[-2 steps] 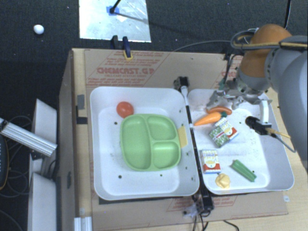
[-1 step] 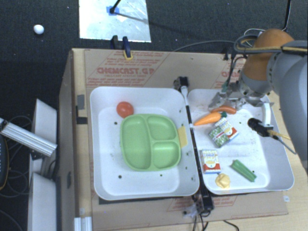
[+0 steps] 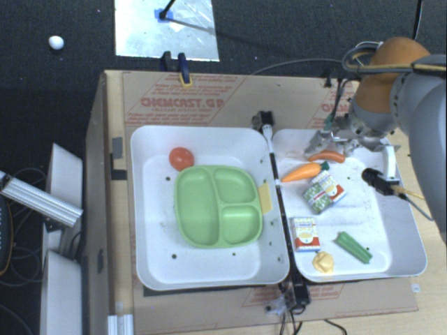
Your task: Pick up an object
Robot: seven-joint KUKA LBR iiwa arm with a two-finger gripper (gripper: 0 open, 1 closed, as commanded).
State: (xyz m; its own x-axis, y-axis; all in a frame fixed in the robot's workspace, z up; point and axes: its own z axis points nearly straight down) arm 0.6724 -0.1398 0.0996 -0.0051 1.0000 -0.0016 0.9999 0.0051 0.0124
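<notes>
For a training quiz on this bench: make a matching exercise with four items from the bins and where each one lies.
Things:
1. green divided plate
2. red ball
3. carrot
4. yellow toy

Places:
A. right bin, near front edge
B. left bin, back left corner
C. right bin, back left, beside the divider
D. left bin, middle

Pairs: 1-D, 2-B, 3-C, 4-A

Divided plate (image 3: 216,206) lay in the left bin (image 3: 150,257), ball (image 3: 181,158) at its 10 o'clock, right bin (image 3: 408,246) held carrot (image 3: 302,172), packet (image 3: 323,192) at carrot's 5 o'clock, small box (image 3: 305,233) at packet's 7 o'clock.
</notes>
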